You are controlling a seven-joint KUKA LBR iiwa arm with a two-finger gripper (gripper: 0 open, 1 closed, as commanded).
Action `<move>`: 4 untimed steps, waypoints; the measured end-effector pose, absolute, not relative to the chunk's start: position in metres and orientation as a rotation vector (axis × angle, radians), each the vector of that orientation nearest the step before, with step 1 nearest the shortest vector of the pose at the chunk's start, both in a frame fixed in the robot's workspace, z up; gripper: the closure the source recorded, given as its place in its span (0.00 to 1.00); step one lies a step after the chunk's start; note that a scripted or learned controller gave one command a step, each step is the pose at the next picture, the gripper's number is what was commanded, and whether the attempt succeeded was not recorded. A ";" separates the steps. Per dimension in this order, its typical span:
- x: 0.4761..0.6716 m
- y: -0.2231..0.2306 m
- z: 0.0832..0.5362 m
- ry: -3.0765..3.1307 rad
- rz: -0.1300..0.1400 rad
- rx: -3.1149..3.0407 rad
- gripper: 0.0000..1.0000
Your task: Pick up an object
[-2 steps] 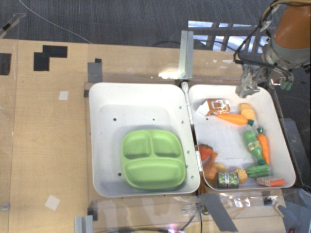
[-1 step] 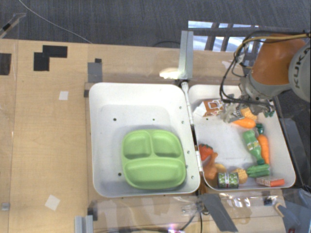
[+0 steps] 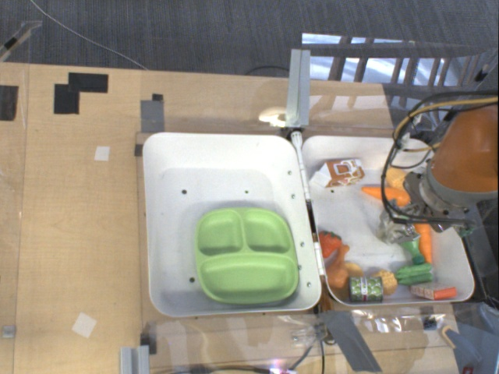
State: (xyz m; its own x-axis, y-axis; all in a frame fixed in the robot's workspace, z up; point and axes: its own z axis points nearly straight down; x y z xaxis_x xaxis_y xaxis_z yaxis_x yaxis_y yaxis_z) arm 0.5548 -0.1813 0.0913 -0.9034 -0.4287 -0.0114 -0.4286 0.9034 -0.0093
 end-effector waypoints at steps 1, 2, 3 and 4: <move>0.513 -0.155 0.093 3.050 -0.015 -0.657 0.00; 0.595 -0.094 0.092 3.046 -0.005 -0.667 0.00; 0.664 -0.123 0.089 3.061 -0.004 -0.661 0.00; 0.599 -0.142 0.091 3.068 -0.006 -0.613 0.00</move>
State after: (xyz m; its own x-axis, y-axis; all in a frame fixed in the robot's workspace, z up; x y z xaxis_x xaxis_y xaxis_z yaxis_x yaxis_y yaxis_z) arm 0.5988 -0.1420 0.0910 -0.9231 -0.3845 -0.0119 -0.3844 0.9231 -0.0060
